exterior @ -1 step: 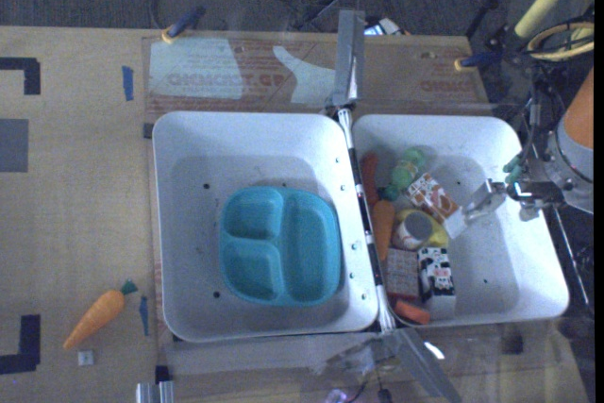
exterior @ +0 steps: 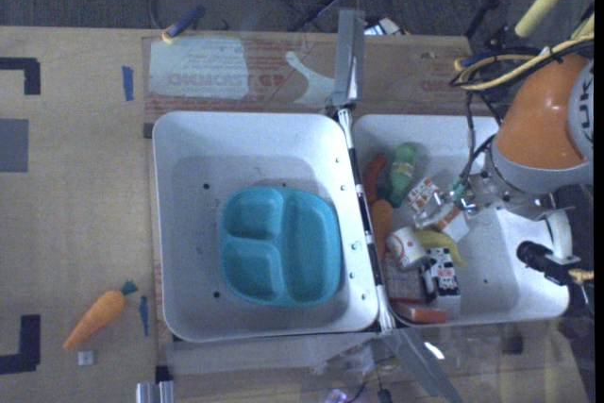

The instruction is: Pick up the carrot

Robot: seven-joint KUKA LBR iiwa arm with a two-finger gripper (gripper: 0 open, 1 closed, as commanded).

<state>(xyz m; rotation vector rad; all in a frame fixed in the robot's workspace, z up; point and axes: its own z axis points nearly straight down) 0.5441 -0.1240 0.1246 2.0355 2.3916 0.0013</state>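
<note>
An orange carrot (exterior: 94, 318) with a green top lies on the wooden bench, outside the bins, at the lower left. Another orange, carrot-like piece (exterior: 381, 220) lies in the right bin (exterior: 491, 283) against its left wall, with a reddish piece (exterior: 375, 173) just behind it. My gripper (exterior: 437, 206) is low over the right bin's clutter, right of the orange piece and above a yellow banana-like item (exterior: 441, 243). Nothing shows as held.
The left bin (exterior: 189, 156) holds a blue divided plate (exterior: 280, 244). The right bin also has a green bottle (exterior: 404, 169), a white ball (exterior: 407, 245), a black-and-white item (exterior: 442, 278) and a red piece (exterior: 421, 312). Cables hang by the arm (exterior: 538, 132).
</note>
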